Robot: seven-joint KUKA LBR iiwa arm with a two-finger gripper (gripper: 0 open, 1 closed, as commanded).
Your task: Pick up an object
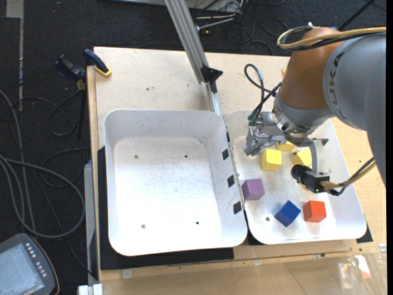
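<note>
The right bin (347,223) holds several small blocks. A yellow cube (271,159) lies near its middle, with a second yellow piece (303,158) just to its right, partly under the wrist. Nearer the front are a purple cube (252,189), a blue cube (287,213) and an orange-red cube (314,211). My gripper (258,141) hangs low over the bin's back left part, just above and left of the yellow cube. I see nothing held in it. The grey and orange arm covers the bin's back right.
The left bin (166,177) lies beside the right one, their rims meeting near black clips (231,180). A slanted metal pole (190,35) runs down to the bench behind the bins. A blue and yellow clamp (92,63) sits at the bench's back left corner.
</note>
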